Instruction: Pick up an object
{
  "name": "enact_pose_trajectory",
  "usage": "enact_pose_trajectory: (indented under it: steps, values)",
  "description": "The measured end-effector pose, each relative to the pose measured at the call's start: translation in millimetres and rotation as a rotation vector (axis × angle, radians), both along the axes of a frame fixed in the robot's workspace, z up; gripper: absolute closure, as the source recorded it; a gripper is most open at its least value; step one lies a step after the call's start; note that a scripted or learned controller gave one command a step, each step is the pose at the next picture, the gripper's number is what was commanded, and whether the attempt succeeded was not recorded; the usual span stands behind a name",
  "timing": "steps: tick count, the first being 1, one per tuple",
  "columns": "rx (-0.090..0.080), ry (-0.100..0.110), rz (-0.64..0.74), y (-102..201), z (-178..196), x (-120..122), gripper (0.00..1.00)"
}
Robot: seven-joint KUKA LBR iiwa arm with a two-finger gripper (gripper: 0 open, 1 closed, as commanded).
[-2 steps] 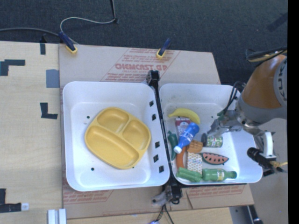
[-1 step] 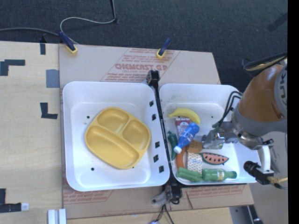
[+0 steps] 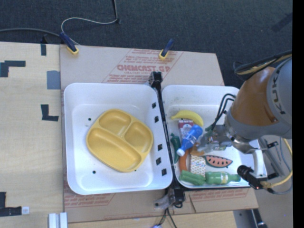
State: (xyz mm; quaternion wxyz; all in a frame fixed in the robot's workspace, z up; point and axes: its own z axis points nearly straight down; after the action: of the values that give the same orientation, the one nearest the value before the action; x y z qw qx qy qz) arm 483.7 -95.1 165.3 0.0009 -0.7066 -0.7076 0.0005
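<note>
Nearest the camera, at the front wall of the right bin (image 3: 199, 90), a green bottle (image 3: 219, 178) lies flat, its long axis along that wall, neck toward the arm's side. Just beside it on the left sits a green pepper (image 3: 192, 176), and just behind them a watermelon slice (image 3: 218, 161) and a small card (image 3: 197, 164).

One step farther in, the gripper (image 3: 207, 144) is down among the toys near the bin's middle, close to a blue bottle (image 3: 188, 139). Whether the jaws are spread or closed cannot be told from this angle, and nothing can be seen between them, so no grasp can be claimed.

The blue bottle looks the likeliest target. It lies tilted, its long axis running diagonally, white cap toward the front left and the divider, base toward the back right and the gripper. It rests partly over a red packet (image 3: 184, 126).

Behind that lies a banana (image 3: 188, 116), curved, roughly parallel to the back wall.

By this evidence the pick is mid-attempt: the arm has reached the pile, but nothing is lifted clear, so securing and raising an object remain.

In the left bin (image 3: 76, 127) a yellow tray (image 3: 119, 139) lies flat.
</note>
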Motion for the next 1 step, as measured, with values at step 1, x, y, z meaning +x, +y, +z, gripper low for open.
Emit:
enact_pose_trajectory:
  steps: [1]
  values:
    - [0.0, 0.0, 0.0, -0.2, 0.1, 0.0, 0.0]
